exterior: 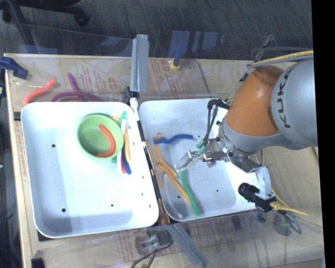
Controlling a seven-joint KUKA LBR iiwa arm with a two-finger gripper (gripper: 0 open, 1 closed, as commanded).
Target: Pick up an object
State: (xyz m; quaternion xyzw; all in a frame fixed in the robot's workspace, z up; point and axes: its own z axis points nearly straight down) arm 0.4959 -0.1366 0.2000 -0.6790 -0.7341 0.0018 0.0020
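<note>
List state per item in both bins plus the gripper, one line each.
gripper: over the right bin, fingers apart, nothing between them
green bowl: upright in the left bin, a red strip curled inside
blue strip: lying flat in the right bin, clear of the gripper
orange strip: lying flat, beside the green strip
green strip: lying flat below the gripper
left bin: level on the bench

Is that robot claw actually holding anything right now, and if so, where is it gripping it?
Nothing shows between the fingers of the gripper. It hangs over the right bin, just above the green strip and orange strip.
</note>
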